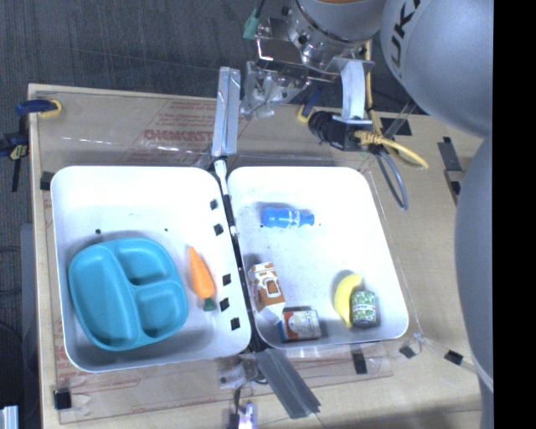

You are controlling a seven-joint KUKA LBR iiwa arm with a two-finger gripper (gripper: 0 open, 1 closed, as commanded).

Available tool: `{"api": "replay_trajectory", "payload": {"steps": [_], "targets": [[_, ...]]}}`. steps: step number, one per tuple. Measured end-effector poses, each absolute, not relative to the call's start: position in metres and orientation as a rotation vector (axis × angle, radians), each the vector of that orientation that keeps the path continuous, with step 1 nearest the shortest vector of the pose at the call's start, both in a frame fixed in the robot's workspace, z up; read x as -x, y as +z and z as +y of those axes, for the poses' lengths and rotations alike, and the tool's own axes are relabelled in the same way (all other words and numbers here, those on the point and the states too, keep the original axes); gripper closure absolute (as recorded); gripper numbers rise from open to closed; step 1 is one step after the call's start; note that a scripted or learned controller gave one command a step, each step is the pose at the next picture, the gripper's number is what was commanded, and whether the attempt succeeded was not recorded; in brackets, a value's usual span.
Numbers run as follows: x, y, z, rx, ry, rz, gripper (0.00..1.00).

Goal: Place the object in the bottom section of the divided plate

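1. The grey arm (444, 59) comes in from the upper right, its thick rounded link bulking across the top right corner and running down the right side.
2. A sliver of the orange band (339, 2) shows at the very top edge, just above the wrist.
3. The wrist sits high at the far side of the bench, a cluster of metal brackets and cabling below it.
4. The gripper (261, 94) hangs beneath the wrist, pointing down, above the far edge where the two bins meet.
5. Its fingers blur into the metalwork, so their spacing cannot be made out.
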State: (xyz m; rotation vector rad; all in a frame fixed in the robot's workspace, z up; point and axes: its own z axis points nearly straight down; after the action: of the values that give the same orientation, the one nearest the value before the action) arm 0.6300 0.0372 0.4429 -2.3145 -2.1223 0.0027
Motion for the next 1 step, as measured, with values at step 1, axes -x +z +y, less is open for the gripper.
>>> {"api": "replay_trajectory", "payload": {"steps": [1], "targets": [[-0.6565, 0.4421, 0.0011, 2.218, 0.002, -2.225, 1.00]]}}
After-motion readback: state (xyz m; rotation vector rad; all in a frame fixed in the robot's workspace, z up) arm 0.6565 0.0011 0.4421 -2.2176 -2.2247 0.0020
